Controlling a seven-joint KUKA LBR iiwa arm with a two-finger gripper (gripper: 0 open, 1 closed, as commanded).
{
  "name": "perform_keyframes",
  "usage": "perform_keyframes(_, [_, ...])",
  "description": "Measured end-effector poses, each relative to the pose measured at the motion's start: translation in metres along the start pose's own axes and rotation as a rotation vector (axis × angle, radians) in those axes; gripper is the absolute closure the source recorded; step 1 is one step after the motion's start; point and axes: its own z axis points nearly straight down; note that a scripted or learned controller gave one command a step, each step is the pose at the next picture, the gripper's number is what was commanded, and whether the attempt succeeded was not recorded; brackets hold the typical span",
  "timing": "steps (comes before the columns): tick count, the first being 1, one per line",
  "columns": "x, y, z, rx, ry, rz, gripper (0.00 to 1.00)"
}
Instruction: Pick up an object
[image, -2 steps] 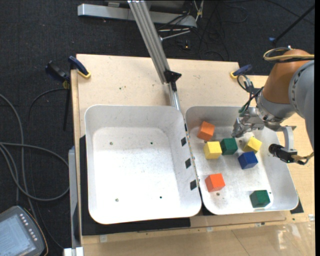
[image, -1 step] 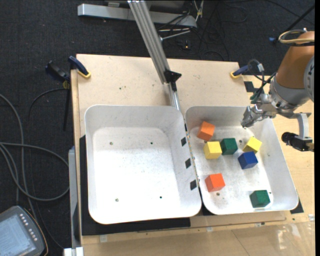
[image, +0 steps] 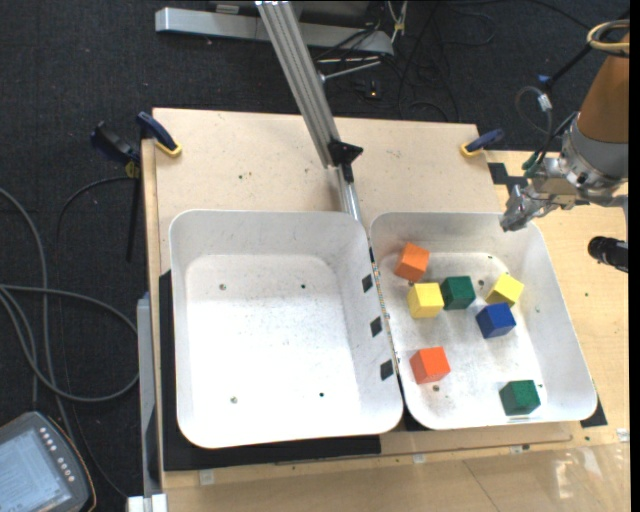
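Note:
The right bin (image: 560, 330) holds several small blocks. An orange block (image: 412, 262) lies at its back left, with a yellow block (image: 426, 299) and a green block (image: 459, 292) just in front of it. Another yellow block (image: 506, 290) and a blue block (image: 495, 320) sit further right. A second orange block (image: 431, 365) and a second green block (image: 520, 397) lie toward the front. My gripper (image: 516, 214) hangs over the bin's back right corner, above and apart from the blocks, with nothing visible between its fingers.
The left bin (image: 190, 300) sits beside the right one. A slanted metal pole (image: 310, 100) crosses the back of the bench down to the bins' shared edge. Clamps (image: 158, 134) grip the bench's back corners. Cables lie on the floor at left.

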Motion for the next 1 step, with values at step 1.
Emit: perform_keyframes(1, [0.0002,0.0011,-0.0099,0.004,0.001,0.001,1.0])
